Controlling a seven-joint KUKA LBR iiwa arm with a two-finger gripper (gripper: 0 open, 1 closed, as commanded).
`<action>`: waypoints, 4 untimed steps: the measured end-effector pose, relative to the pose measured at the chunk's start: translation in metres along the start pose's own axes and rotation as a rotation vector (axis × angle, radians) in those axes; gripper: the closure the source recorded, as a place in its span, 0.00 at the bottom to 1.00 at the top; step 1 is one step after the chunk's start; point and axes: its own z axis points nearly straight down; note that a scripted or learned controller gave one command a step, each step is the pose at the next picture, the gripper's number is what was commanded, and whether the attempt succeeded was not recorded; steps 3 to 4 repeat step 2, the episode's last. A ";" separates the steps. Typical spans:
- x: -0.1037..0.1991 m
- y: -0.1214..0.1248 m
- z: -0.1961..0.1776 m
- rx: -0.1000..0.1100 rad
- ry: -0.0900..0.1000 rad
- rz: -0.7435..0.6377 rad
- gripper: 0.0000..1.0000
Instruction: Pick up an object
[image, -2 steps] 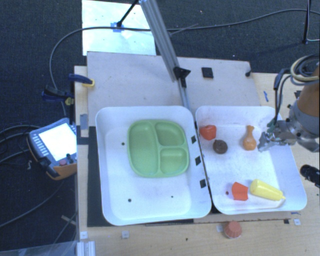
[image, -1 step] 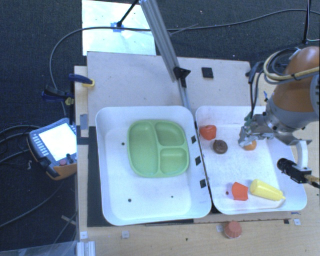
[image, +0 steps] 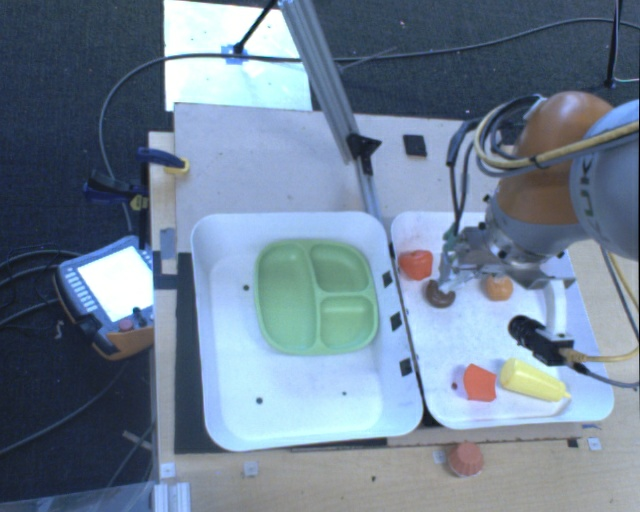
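Two white bins sit side by side: the left bin holds one green tray with three compartments, and the right bin holds five things — a red cup, a brown piece, an orange ball, a red block and a yellow cone. The gripper sits low just above the brown piece, between cup and ball — whether it is wide or closed, I cannot tell.

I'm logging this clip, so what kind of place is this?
Probably a robotics lab test bench: a grey arm with an orange band reaches over two shallow white bins, a handheld control pendant lies nearby, and cables trail across the dark floor.
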 end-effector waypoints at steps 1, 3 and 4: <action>0.053 0.017 -0.011 -0.003 0.001 -0.001 1.00; 0.111 0.030 -0.019 -0.003 0.000 0.000 1.00; 0.111 0.030 -0.019 -0.003 0.000 0.000 1.00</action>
